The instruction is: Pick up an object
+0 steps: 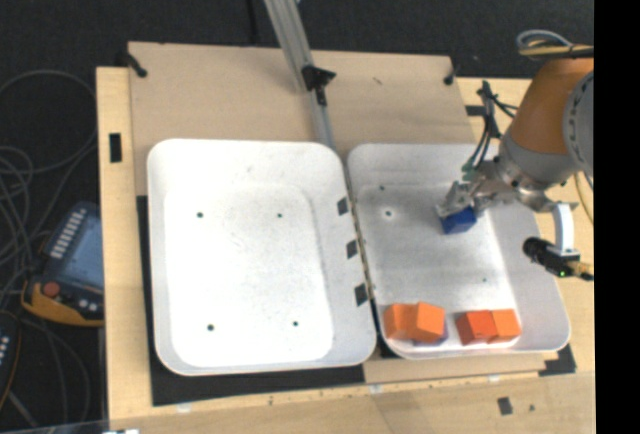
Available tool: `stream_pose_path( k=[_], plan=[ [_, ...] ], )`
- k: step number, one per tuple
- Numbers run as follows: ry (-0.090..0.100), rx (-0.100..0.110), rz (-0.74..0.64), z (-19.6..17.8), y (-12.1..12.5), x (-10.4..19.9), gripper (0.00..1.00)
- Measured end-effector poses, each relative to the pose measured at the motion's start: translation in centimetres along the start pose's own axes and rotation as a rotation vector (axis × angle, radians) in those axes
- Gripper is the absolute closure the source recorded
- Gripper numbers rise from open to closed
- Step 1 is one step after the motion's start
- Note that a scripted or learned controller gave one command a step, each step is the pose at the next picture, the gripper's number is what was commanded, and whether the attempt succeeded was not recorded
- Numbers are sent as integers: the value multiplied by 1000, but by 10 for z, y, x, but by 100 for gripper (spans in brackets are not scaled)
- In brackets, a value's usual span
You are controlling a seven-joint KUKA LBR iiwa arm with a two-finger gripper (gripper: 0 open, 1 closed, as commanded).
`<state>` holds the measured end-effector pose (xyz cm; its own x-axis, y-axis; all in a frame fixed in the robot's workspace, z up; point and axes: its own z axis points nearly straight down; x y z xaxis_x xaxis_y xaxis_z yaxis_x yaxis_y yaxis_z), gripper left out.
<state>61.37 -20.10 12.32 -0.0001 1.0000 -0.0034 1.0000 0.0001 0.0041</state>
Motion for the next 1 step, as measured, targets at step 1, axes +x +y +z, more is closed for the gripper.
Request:
stream_pose_path(
  k=[1],
  plan=[
    [3, -7, -8, -91, 50, 72, 100]
  ],
)
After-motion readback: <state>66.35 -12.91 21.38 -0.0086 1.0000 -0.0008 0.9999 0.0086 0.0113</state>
